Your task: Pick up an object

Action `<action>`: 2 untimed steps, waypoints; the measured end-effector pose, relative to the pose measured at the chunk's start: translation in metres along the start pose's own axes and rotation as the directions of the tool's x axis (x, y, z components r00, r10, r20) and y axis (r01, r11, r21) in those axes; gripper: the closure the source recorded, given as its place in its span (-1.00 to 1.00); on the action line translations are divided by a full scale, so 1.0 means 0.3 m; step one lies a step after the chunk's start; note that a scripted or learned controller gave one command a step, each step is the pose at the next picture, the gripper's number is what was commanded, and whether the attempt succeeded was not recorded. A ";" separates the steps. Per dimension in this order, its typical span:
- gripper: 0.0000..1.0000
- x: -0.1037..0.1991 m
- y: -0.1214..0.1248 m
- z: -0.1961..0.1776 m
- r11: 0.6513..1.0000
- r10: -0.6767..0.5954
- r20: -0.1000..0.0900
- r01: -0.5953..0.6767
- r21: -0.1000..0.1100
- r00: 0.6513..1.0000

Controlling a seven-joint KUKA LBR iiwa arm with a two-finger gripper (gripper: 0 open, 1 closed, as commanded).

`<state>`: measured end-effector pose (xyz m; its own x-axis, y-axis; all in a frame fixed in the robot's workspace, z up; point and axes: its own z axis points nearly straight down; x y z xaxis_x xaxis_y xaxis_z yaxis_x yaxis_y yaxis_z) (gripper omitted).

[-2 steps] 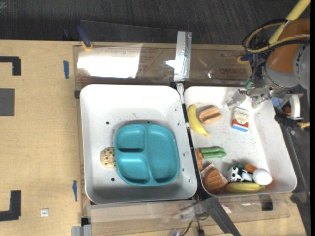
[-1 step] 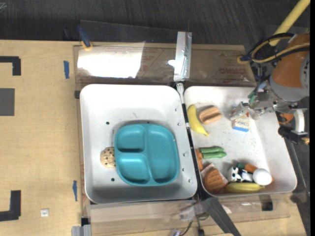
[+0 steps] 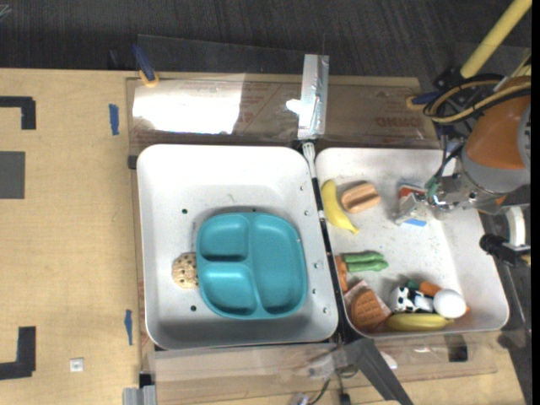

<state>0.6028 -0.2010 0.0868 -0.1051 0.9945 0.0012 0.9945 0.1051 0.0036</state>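
Over the right bin (image 3: 472, 251), near its upper right part, the tool (image 3: 413, 205) hangs from the grey arm (image 3: 498, 154) with the orange band, which reaches in from the right edge. Whether the tool is apart or together I cannot tell (it is small and blurred, with red and blue bits at its tip that may be part of it or a small thing beneath).

Just left of the tool, apart from it, lies a hot dog bun (image 3: 361, 196), and beside that a yellow banana (image 3: 336, 207) along the bin's left wall. Lower down sits a green vegetable (image 3: 364, 261) with an orange piece at its left end. Along the bottom wall lie a brown waffle-like piece (image 3: 366, 307), a black-and-white toy cow (image 3: 409, 297), a white egg (image 3: 450, 304) and a second banana (image 3: 417, 321).

The left bin (image 3: 169, 184) holds a teal divided plate (image 3: 251, 262), with a cookie (image 3: 185, 270) touching its left edge. Both bins rest on the surface (image 3: 59, 226).
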 end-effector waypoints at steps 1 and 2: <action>1.00 -0.004 0.003 -0.036 1.000 0.001 0.003 -0.001 -0.004 1.000; 1.00 0.170 0.100 -0.378 0.989 0.145 0.001 -0.145 -0.006 0.989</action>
<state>0.6268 -0.1473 0.2004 0.0406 0.9992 0.0002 0.9991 -0.0406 0.0098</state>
